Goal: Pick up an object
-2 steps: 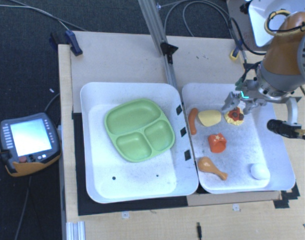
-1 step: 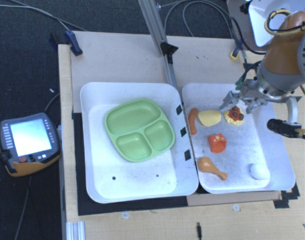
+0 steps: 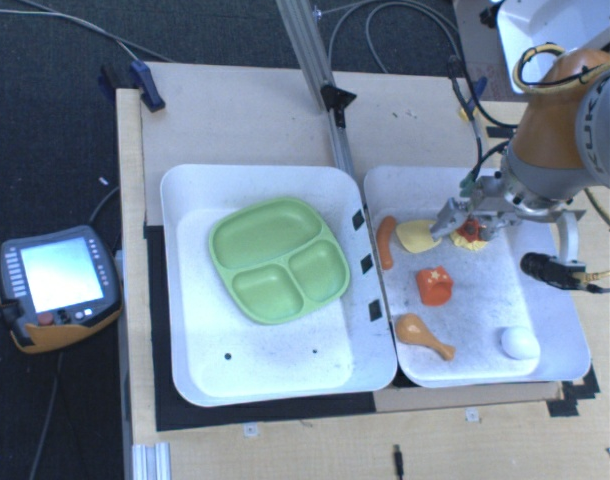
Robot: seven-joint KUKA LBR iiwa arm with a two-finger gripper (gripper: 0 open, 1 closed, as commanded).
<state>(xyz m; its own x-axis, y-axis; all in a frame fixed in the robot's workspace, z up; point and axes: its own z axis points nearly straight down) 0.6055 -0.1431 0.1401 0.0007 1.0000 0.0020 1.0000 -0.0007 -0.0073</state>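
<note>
My gripper [image 3: 467,224] hangs low over the back of the right bin [image 3: 560,313]. It sits right over a small red and yellow object [image 3: 473,236], which it partly hides. A pale yellow piece [image 3: 416,236] lies just left of the gripper. An orange sausage [image 3: 385,243] lies by the bin's left wall. A red pepper-like toy [image 3: 435,286] sits in the middle of the bin. A tan drumstick [image 3: 424,335] lies toward the front, and a white egg [image 3: 519,343] is at the front right.
The left bin [image 3: 185,298] holds a green divided plate [image 3: 278,260], tilted in its middle. A metal post [image 3: 310,38] rises behind the gap between the bins. A teach pendant [image 3: 55,283] lies on the floor at the left.
</note>
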